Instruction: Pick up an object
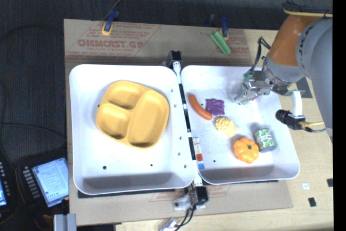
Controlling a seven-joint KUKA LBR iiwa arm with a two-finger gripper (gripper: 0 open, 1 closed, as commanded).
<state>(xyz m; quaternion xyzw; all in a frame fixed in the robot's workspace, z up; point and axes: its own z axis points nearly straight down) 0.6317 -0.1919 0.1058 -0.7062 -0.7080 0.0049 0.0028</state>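
On the bench's right bin (281,167), your pincer (246,93) hovers, grip unreadable; descend toward the purple object (215,106) just left.

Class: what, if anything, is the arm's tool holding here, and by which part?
Nothing visible: the tool hangs above bare floor of the right bin, apart from the toy foods.

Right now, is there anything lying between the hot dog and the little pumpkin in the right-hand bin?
Yes. In the camera view, a yellow corn cob lies between the hot dog and the pumpkin; purple grapes sit just beside that line.
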